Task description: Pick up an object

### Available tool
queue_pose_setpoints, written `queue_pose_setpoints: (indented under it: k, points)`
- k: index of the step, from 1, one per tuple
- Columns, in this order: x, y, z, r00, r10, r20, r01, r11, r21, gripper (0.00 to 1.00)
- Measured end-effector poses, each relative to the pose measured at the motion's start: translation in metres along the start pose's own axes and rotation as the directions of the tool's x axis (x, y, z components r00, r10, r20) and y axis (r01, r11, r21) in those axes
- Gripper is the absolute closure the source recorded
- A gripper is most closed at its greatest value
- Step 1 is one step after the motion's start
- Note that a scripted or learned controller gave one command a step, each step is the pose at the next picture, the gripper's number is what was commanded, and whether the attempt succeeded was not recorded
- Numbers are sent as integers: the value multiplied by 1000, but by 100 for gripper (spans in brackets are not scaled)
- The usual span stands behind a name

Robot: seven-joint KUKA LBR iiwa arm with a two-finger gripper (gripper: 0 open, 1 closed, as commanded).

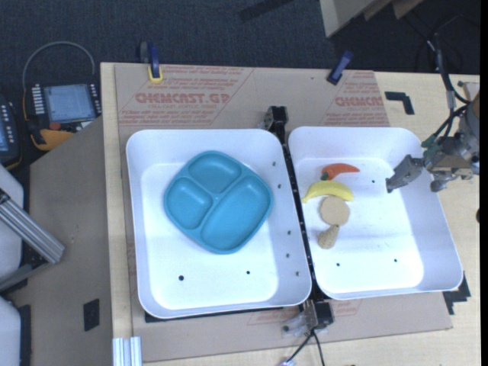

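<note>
Dark blue-grey carpet (191, 14) surrounds cardboard-topped bench (229, 90); teach pendant (65, 104) lies left of bench, on floor.
</note>
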State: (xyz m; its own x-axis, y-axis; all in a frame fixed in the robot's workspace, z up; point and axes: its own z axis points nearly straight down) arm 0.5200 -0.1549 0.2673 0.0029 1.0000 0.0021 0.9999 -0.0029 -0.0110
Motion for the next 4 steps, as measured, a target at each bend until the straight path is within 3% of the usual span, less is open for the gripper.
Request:
queue_pose_setpoints:
  k: [1,4]
  points:
    - [0,2,-5,1000,-3,2,3,1000,-11,0]
    - [-6,-2,124,1000,-2,0,2,1000,-4,0]
